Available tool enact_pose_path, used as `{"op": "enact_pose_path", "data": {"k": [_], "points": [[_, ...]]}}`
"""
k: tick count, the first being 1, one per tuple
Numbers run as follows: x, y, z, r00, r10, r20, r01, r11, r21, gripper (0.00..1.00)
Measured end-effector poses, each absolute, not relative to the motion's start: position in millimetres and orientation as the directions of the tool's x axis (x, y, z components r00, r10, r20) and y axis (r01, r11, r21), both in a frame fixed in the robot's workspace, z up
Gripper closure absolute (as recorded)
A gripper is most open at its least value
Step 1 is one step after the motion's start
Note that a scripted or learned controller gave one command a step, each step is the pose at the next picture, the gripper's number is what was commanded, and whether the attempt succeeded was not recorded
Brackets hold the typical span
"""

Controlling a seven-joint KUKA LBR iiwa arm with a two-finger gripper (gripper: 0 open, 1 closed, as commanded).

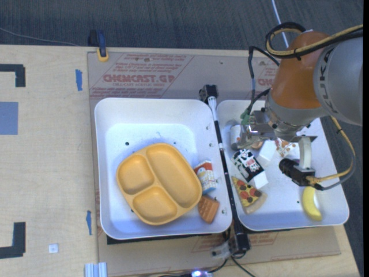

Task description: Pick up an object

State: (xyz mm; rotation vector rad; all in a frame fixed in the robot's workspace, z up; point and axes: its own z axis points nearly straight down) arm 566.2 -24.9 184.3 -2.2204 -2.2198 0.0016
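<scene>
My gripper [251, 137] hangs low over the upper left part of the right bin [282, 205], under the orange wrist band. Just below it lies a black-and-white cow-patterned box [247, 161], with a white block [260, 180] next to it. A toy pizza slice [249, 194] lies at the bin's front left. A yellow banana [312, 204] rests at the front right. A small pale cylinder [235, 135] stands left of the gripper. Nothing is visibly held.
The left bin [144, 120] holds a yellow divided plate [158, 183], a small red, white and blue can [206, 176] and an orange-brown piece [209, 209]. A white piece with red marks [286, 148] lies under the arm. The bins' shared wall [222, 154] runs close to the gripper.
</scene>
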Motion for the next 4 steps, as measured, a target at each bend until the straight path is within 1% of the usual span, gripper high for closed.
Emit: {"op": "enact_pose_path", "data": {"k": [1, 2, 3, 4], "points": [[610.7, -16, 221, -0.001, 1.000, 0.000, 1.000, 0.001, 0.003, 1.00], [506.8, 13, 184, 0.000, 1.000, 0.001, 1.000, 0.000, -0.002, 1.00], [557.4, 22, 224, 0.000, 1.000, 0.000, 1.000, 0.000, 0.002, 1.00], [557.7, 22, 234, -0.001, 1.000, 0.000, 1.000, 0.001, 0.002, 1.00]]}}
